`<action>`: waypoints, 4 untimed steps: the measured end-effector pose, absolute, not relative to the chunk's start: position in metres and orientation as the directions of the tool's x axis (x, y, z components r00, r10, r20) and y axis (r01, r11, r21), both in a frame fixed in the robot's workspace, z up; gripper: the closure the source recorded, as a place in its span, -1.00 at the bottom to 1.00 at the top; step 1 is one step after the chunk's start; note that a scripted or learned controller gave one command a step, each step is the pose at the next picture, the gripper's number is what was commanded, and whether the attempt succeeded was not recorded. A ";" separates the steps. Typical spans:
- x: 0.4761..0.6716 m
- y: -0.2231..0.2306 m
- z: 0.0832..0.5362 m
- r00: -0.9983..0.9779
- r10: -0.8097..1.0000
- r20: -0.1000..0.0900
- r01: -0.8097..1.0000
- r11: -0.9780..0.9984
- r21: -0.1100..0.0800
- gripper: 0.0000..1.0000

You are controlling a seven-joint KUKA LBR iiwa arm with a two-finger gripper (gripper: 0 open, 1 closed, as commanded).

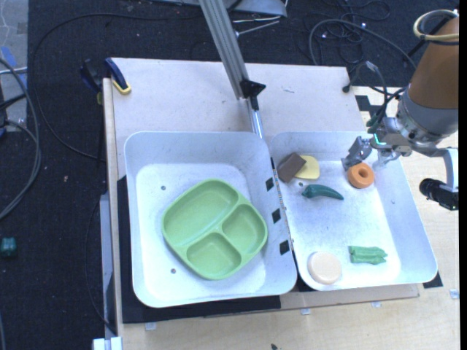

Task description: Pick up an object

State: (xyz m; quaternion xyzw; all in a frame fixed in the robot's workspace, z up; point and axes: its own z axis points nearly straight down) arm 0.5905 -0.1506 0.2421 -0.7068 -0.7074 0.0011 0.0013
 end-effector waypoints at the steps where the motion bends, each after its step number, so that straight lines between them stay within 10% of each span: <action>1: 0.591 -0.151 0.244 -0.001 1.000 0.000 1.000 0.001 0.000 -1.00; 4: 0.590 -0.135 0.091 0.000 1.000 -0.002 1.000 0.000 0.001 -1.00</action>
